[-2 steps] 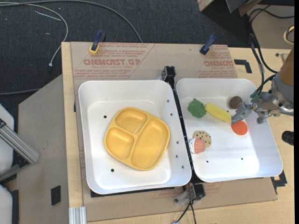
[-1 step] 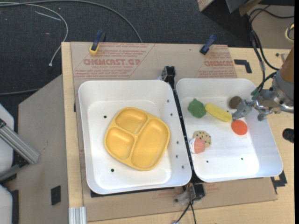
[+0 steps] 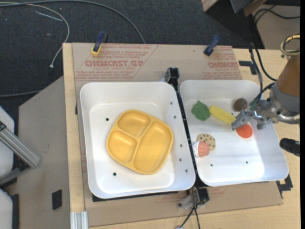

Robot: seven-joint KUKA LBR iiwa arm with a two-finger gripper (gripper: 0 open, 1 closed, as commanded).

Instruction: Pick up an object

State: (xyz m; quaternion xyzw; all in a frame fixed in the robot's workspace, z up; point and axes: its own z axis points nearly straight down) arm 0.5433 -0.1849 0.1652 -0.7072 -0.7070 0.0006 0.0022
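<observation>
In the right bin point(image 3: 267, 171), my gripper point(image 3: 249, 122) hangs just above a small red-orange round object point(image 3: 245, 132). Its fingers stand apart, one on each side of that object's top, and nothing is gripped between them. To the left of the gripper lie a yellow corn-like piece point(image 3: 220, 114) and a green leafy piece point(image 3: 200, 110). A small brown round piece point(image 3: 239, 103) sits just behind the gripper. Nearer the bin's left wall lie a speckled cookie point(image 3: 207, 139) and a pink and white cupcake-like piece point(image 3: 201, 150).
The left bin point(image 3: 90, 128) holds a yellow divided plate point(image 3: 139, 141). A black divider point(image 3: 183, 128) runs between the two bins. The arm point(image 3: 288, 87) comes in over the right bin's right rim. Cables point(image 3: 259, 61) trail at the back right.
</observation>
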